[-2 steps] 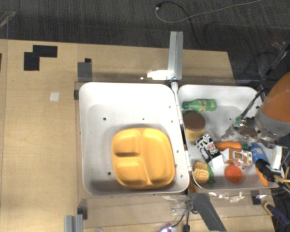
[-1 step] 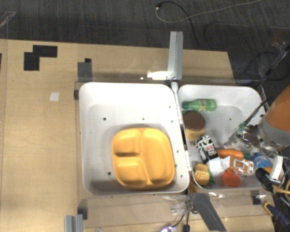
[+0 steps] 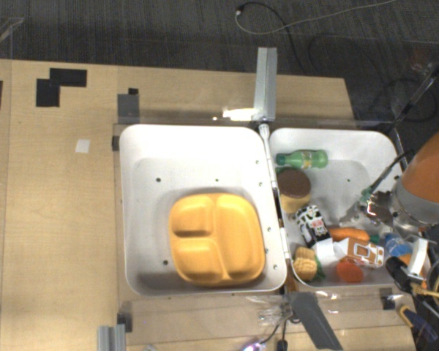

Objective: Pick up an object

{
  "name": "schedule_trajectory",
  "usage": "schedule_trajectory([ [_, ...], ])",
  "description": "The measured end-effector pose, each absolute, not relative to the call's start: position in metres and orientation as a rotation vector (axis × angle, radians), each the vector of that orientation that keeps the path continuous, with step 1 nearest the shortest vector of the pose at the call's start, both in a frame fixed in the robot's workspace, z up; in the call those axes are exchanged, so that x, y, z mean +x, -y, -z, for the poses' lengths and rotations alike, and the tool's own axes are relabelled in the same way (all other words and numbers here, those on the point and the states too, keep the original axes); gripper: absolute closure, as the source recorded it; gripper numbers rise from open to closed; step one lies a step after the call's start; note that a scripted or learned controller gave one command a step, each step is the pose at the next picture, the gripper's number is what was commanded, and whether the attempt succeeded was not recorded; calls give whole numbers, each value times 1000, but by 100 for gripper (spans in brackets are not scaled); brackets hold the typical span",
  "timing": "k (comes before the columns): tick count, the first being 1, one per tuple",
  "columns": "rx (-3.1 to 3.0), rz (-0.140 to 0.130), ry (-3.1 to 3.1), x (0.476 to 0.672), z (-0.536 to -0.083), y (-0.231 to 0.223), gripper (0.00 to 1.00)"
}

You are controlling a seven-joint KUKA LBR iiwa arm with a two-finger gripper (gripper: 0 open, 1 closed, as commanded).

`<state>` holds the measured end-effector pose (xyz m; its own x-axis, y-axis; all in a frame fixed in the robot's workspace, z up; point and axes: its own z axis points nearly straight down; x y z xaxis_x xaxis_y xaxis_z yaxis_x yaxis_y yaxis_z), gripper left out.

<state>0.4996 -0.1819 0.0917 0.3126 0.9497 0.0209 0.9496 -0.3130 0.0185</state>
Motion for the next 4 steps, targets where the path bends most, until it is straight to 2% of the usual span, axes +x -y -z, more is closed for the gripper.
schedule_trajectory([
  [2, 2776, -49, -1484, 504, -92, 181, 0],
  [3, 2964, -37, -1077, 519, -92, 181, 0],
  [4, 3068, -41, -752, 525, -92, 186, 0],
])
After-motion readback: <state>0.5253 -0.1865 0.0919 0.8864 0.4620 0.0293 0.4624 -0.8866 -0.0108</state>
